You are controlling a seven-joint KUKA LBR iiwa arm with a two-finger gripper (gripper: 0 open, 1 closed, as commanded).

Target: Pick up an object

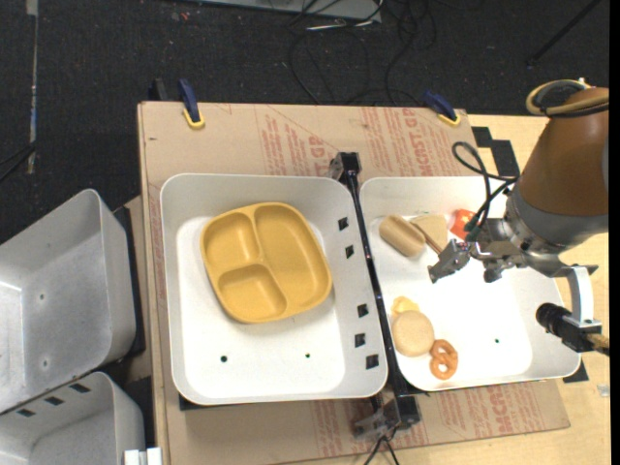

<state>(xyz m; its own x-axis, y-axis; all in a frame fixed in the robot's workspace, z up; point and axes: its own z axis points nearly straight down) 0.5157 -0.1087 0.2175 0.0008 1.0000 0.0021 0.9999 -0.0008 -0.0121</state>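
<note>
One fixed camera looks down at a slant on the table [291, 124] and both bins [184, 289].

The arm [572, 177] enters from the three o'clock side of the camera view, its orange band uppermost at about two o'clock and the grey wrist section just below it. From the wrist the gripper [472, 263] extends toward nine o'clock, hanging over the right half of the scene. Its two fingers [446, 263] are spread apart, one toward nine o'clock and the other toward six, with nothing between them.
</note>
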